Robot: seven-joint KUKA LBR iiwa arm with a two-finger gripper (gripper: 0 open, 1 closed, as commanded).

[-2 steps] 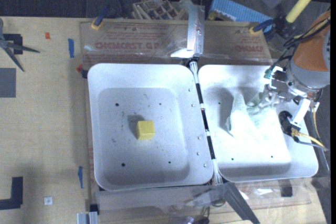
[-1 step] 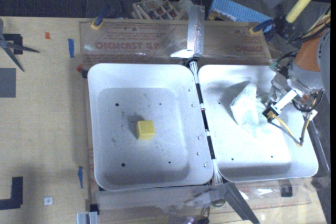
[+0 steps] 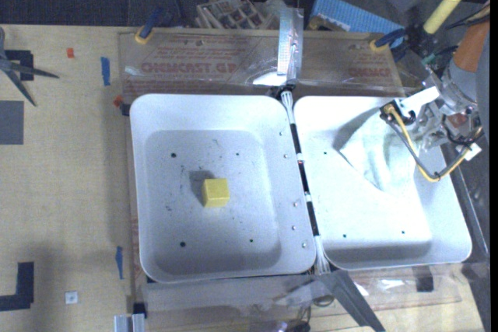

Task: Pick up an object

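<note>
**Over the right bin, with the pick not yet made**

Above the right bin (image 3: pixel 436 245), near its far right wall, the gripper (image 3: pixel 437 128) hangs at the end of the grey arm, tangled in view with a yellow cable loop (image 3: pixel 416 155). Whether it is released or clenched cannot be told from this angle; nothing is visibly caught in it.

A small yellow cube (image 3: pixel 216 192) is the one loose object to be seen. It sits on the floor of the left bin (image 3: pixel 148 128), roughly at the middle, clear of every wall and well apart from the gripper, with the divider between the two bins lying between them.

Judged from this, the task is at its start: the cube is untouched and resting flat. What remains is nearly everything, namely crossing to the left bin, descending over the cube, closing on it and lifting. The pale smear beneath the gripper looks like shadow or glare, not an object.
</note>
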